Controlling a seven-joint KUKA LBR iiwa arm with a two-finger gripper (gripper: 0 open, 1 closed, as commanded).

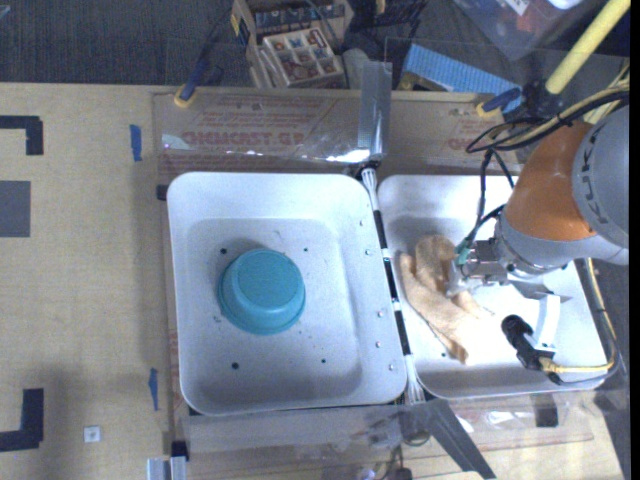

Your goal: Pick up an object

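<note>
From above, a tan, crumpled cloth lies in the right bin, stretched from near the bin's left wall down toward its front edge. It is soft and folded on itself, pale beige with darker creases, narrowing to a tail at its lower end.

The gripper sits low over the cloth's right edge, touching or just above it; whether its fingers are apart or together cannot be told from here, and no cloth is seen between them. Behind it the arm comes in from the right, grey with an orange band.

In the left bin one blue bowl rests upside down, a little left of the middle.

Faint reddish lettering runs across the clear plastic sheet behind the bins, but it is too blurred to read.

Count: two white bins, one cloth, one bowl, one arm.
</note>
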